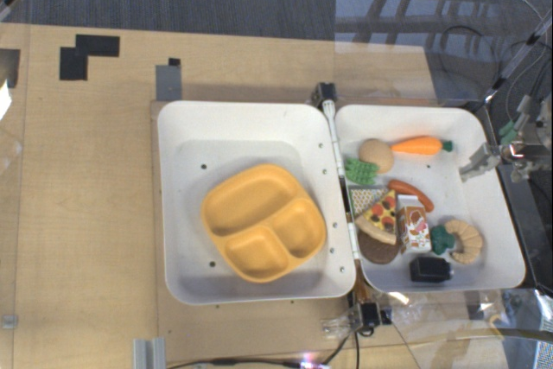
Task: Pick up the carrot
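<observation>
A pale wooden bench (86,212) carries two shallow white bins side by side, the left bin (173,186) at nine o'clock of the right bin (501,229), black markings (86,54) at eleven o'clock.

carrot (417,146) at back of right bin (492,212); yellow plate (263,223) in left bin (186,186).

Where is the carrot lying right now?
The carrot lies in the right bin, near its far wall, just right of a round beige ball.
</observation>
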Robot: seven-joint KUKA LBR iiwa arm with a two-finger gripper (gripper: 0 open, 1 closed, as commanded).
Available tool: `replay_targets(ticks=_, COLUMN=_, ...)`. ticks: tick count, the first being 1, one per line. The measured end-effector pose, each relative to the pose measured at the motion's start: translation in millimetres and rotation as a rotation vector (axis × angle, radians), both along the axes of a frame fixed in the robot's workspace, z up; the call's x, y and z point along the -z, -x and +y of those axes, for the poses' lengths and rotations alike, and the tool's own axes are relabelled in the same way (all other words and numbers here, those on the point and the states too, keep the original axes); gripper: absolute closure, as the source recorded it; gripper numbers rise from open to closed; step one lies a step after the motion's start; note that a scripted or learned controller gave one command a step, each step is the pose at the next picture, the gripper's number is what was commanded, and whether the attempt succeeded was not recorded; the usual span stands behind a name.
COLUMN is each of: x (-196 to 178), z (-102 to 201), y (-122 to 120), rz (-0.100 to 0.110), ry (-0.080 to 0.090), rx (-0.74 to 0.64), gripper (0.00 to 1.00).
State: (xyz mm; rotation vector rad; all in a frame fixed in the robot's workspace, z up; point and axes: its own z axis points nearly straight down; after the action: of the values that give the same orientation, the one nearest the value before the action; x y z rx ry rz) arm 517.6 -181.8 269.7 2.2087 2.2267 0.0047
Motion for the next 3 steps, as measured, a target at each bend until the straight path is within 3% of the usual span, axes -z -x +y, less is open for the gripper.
replay_targets(ticks=1, x=13.3, z=-22.8, y=-50.5, rz=-0.001, ry=0.000, rx=0.059, gripper=0.00)
replay_targets(ticks=2, x=84.1, z=-10.9, y=-101.0, rz=0.005, ry=-0.002, rx=0.051, gripper=0.00)
replay_targets(ticks=3, x=164.8, z=-15.3, y=-143.4, rz=-0.016, ry=0.003, rx=-0.066, gripper=0.00)
